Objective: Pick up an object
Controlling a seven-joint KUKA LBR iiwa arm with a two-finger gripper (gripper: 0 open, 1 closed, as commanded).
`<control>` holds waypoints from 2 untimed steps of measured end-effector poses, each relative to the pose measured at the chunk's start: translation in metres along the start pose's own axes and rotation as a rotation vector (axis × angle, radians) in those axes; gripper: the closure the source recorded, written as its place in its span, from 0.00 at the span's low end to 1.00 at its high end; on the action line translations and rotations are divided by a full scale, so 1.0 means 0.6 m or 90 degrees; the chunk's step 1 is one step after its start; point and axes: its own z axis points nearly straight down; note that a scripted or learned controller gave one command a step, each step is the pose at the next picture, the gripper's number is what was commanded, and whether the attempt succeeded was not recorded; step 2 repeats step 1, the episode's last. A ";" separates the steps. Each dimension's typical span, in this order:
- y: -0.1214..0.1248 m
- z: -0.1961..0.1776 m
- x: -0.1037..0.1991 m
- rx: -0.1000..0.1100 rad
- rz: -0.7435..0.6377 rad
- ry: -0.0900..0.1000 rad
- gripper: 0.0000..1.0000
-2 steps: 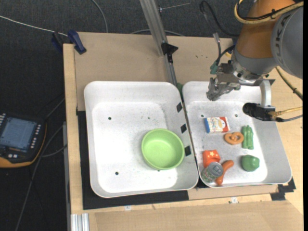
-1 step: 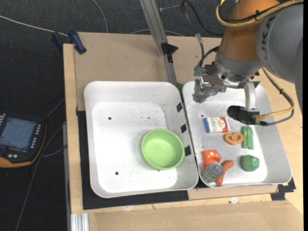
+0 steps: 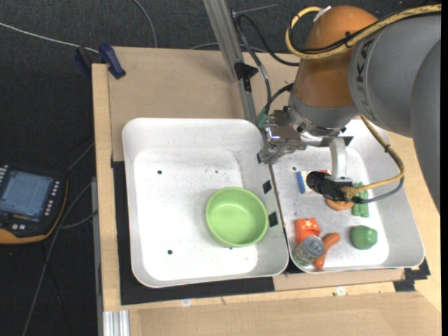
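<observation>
In the camera view, the gripper [image 3: 283, 140] is poised just beyond the bowl [image 3: 236, 217]. Whether it is open, or holds anything, cannot be told. The orange block [image 3: 306, 227], just beside the bowl, is best approached squarely, kept clear of the bin wall [image 3: 281, 212].

A pale wooden bench [image 3: 175, 82] is seen from above, set against a dark, speckled floor [image 3: 49, 117] that is lit softly and evenly. Thin grey cables [image 3: 140, 5] are laid in loose loops across the floor at the upper left. A blue clamp [image 3: 112, 60] is fixed at the bench's far left corner, and an aluminium post [image 3: 222, 26] is mounted near its far edge. A black mat [image 3: 126, 257] is spread on the bench top — its border is shown along the left and near sides. A handheld control pendant [image 3: 28, 201] — orange-edged, with a lit screen — is laid on the floor to the left.
</observation>
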 end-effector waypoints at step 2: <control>-0.033 -0.007 0.063 0.000 0.000 0.000 1.00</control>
